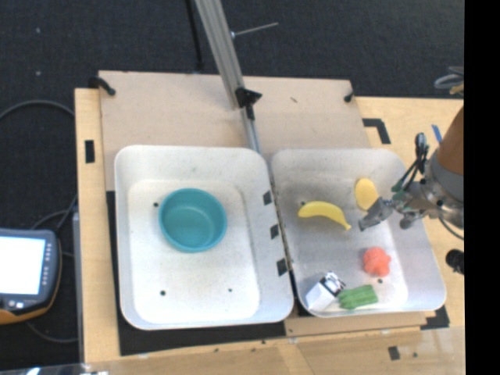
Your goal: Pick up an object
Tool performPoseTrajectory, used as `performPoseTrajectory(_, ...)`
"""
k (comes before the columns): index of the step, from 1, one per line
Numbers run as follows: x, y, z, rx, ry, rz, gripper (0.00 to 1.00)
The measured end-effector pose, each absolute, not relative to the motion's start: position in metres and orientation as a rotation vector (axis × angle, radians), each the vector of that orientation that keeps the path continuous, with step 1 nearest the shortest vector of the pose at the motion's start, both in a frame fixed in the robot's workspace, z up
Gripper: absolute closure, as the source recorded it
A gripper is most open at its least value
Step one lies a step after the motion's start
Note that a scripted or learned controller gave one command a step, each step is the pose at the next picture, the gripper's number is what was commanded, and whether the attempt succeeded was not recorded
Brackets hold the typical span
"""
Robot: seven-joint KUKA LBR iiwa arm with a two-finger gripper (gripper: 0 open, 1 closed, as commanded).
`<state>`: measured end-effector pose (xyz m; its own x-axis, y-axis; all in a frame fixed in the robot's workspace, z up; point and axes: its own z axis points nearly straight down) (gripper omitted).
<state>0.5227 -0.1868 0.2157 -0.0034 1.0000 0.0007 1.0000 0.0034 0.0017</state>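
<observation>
My pincer (388,212) hangs unclenched, grasping nothing; at its nine o'clock the banana (324,213) looks light, smooth, curved, so I'd pinch mid-body.

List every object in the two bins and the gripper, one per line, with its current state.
Teal bowl: upright, open side up, in the left bin.
Banana: lying flat in the right bin.
Yellow lemon-like piece: resting beside the gripper.
Red piece: resting apart from the others.
Green piece: lying at the near edge, against a white and black item.
Gripper: low over the right bin, holding nothing visible.
</observation>
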Motion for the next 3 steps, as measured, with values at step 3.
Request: performPoseTrajectory(3,0.524,-0.186,0.101,2.225,2.221,-0.006,0.0)
